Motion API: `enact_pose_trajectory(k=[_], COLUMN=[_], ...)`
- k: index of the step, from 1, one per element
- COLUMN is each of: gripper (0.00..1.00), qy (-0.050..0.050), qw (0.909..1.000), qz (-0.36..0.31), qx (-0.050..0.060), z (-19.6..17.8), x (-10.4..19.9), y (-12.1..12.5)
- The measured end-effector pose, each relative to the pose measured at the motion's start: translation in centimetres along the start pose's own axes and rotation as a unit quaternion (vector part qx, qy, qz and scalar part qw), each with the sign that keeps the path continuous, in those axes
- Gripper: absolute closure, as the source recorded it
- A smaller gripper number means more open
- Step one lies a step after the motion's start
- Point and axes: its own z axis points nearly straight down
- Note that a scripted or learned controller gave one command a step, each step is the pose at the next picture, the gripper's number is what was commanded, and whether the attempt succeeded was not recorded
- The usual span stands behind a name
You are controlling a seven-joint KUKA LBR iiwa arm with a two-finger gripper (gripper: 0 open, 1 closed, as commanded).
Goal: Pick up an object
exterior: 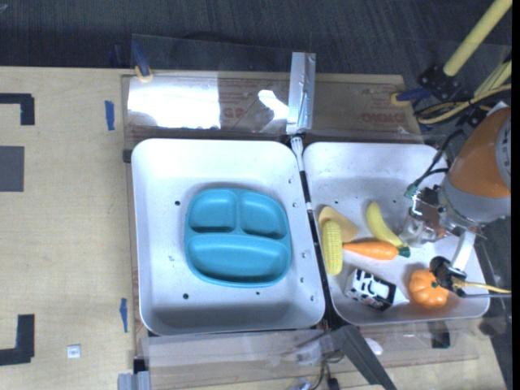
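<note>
Hovering at right of frame, gripper (418, 227) over banana (380, 222) and carrot (371, 250), finger state unclear; next, descend and close.

Blue tray (238, 236), orange carrot (370, 250), yellow banana (380, 223)

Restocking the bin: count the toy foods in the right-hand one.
5, all in the right bin: corn cob by the divider, carrot beside it, banana above, pumpkin lower right, black-and-white piece. The arm may hide more.
</note>
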Motion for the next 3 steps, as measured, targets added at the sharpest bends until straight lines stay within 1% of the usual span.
enact_pose_trajectory(k=[1,2,3], gripper=[0.0,0.0,0.0], qy=[0.0,0.001,-0.001], qw=[1.0,1.0,0.9997], qz=[0.0,-0.005,0.026], qx=[0.001,-0.001,0.001], z=[0.1,0.1,0.0], x=[0.0,7.0,2.2], y=[-0.1,-0.7,-4.0])
